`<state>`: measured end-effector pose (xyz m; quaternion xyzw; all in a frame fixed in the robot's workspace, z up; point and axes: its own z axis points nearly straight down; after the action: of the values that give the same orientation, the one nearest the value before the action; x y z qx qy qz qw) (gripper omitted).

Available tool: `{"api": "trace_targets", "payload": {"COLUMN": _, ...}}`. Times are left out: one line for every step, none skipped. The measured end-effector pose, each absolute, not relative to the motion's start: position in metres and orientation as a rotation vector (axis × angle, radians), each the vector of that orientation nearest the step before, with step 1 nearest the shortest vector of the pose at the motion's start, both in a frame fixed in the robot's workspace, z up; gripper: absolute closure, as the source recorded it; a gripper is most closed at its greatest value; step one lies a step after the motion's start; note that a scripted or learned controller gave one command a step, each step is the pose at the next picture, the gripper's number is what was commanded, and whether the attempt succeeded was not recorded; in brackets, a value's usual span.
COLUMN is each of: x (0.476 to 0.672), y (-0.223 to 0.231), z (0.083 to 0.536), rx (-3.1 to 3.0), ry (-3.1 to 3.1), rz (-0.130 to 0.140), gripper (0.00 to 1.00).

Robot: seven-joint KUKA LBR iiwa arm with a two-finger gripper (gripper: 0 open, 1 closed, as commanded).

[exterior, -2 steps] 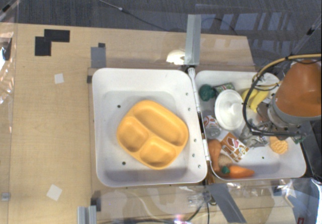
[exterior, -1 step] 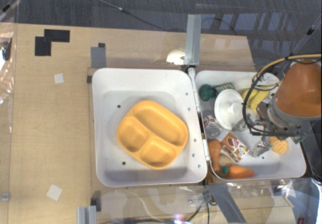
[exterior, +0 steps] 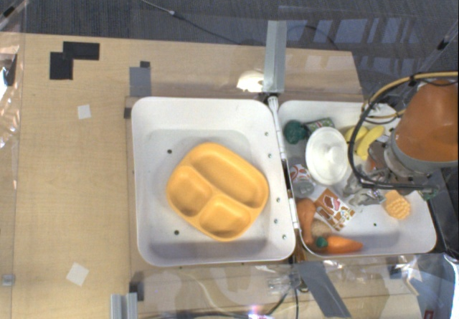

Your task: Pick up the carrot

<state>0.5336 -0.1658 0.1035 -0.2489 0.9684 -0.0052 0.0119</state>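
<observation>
Carrot point(exterior: 343, 244) lies along the near wall of the right bin point(exterior: 423, 239), touching a snack packet point(exterior: 334, 211), so the gripper point(exterior: 367, 193), hovering just beyond with an unclear opening, could snag the packet instead.

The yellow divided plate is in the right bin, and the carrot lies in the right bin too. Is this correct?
Not quite. The camera view shows the yellow divided plate in the left bin, not the right one. The carrot does lie in the right bin.
</observation>
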Motion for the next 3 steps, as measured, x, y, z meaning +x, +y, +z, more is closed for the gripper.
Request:
{"api": "trace_targets", "payload": {"x": 0.524, "y": -0.204, "z": 0.090, "rx": -0.517, "ry": 3.083, "rz": -0.005, "gripper": 1.00}}
{"api": "trace_targets", "payload": {"x": 0.513, "y": -0.205, "z": 0.105, "rx": -0.510, "ry": 3.090, "rz": -0.005, "gripper": 1.00}}
{"api": "trace_targets", "payload": {"x": 0.502, "y": -0.177, "z": 0.091, "rx": -0.802, "ry": 3.021, "rz": -0.018, "gripper": 1.00}}
